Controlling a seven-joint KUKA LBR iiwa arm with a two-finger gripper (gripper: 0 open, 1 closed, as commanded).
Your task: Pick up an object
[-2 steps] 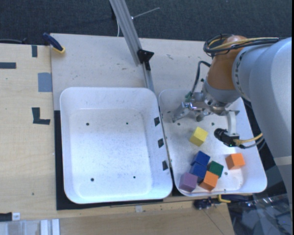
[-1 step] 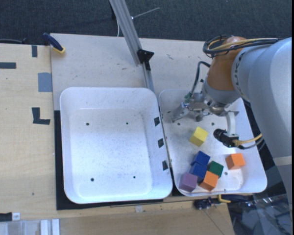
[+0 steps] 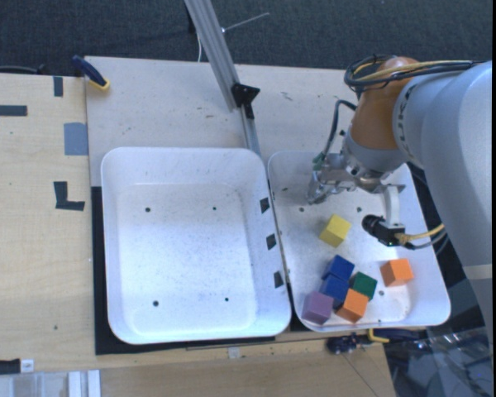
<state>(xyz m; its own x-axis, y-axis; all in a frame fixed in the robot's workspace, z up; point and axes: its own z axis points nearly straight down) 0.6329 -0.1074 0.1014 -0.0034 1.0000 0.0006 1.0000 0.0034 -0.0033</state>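
Pincer (image 3: 318, 190) (finger spread cannot be told) low near right bin's (image 3: 291, 222) far-left corner, nothing lifted; yellow cube (image 3: 335, 231) nearest, pick outstanding.

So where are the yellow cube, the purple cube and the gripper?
yellow cube (image 3: 335, 230), camera view, on its top face.
purple cube (image 3: 318, 307), camera view, on its top face.
gripper (image 3: 317, 192), camera view, at its tip above the right bin.

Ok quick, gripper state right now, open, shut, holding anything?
Gripper: cannot tell open or shut; low over the right bin, nothing seen in it.
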